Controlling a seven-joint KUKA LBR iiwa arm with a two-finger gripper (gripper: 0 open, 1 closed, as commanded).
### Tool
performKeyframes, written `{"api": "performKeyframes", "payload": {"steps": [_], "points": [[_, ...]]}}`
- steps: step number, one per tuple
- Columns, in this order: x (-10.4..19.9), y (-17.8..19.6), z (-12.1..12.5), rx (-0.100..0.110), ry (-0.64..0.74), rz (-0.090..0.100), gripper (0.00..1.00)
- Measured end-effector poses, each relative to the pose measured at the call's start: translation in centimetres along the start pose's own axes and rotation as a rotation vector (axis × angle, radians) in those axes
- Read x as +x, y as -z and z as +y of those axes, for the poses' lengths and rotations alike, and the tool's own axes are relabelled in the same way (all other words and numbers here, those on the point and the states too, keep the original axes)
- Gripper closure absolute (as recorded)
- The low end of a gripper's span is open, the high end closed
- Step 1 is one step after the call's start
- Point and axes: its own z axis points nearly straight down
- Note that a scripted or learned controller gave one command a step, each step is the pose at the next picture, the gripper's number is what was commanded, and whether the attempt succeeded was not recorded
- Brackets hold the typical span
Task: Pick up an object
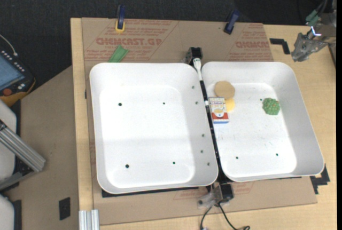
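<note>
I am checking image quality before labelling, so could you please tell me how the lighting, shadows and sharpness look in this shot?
Camera view: even, soft light; the left bin looks bright with a faint grey band across its floor, no hard glare. The green object and small carton in the right bin are small and soft-edged. The hand at the upper right is blurry, detail unclear.
</note>
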Motion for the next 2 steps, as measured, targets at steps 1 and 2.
{"api": "performKeyframes", "payload": {"steps": [1,2], "points": [[2.2,-3.1,-5.1,-0.001,-0.003,-0.001,1.0],[7.8,-5.8,-7.5,-0.001,0.002,0.001,1.0]]}}
